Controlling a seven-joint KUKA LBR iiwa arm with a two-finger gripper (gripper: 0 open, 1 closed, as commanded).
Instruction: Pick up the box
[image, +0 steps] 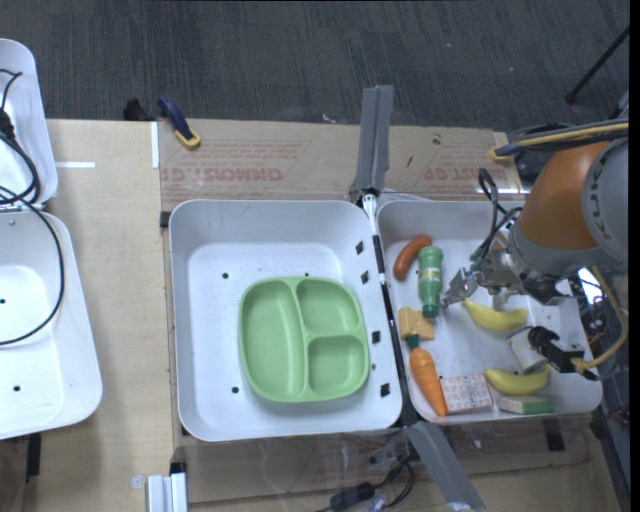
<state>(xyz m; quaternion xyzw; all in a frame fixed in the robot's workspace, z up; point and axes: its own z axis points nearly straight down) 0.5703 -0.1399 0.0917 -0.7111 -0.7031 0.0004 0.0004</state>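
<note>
Gripper (462, 288) low in right bin (470, 222), finger spacing unclear, beside green bottle (430, 280). Box (466, 393) near front wall, by carrot (428, 381). Left bin (200, 300): green divided plate (304, 339).

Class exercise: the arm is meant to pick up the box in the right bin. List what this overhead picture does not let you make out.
- Gripper: too small and dark against the arm to tell how its fingers stand.
- Box: its printing is too small to read.
- Right bin: its right side is covered by the arm.
- Small block by the lower banana: too small to identify.
- Green bottle: label is blurred.
</note>
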